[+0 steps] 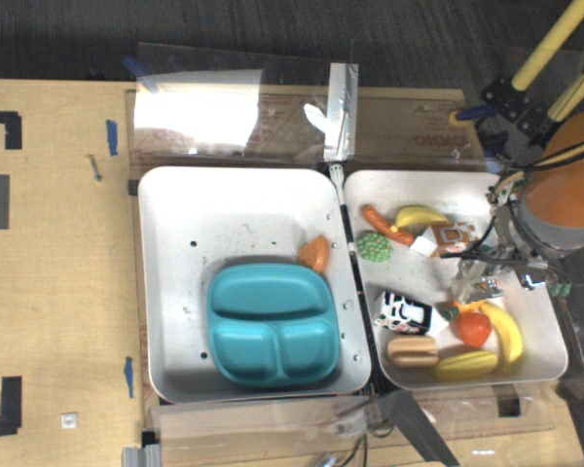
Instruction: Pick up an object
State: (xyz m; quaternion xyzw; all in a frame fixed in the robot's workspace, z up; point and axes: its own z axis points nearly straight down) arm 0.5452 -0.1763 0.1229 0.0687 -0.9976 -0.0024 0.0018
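your pincer [482,282] hangs over the right bin [555,358]; you cannot tell how far it is open, nor whether it has hold of anything. the red tomato [474,329] lies just at its 6 o'clock, touching a yellow banana [509,331] whose long axis runs from 11 to 5 o'clock. the left bin [175,261] bears a teal tray [273,324]. both bins rest on the tan counter [49,261].
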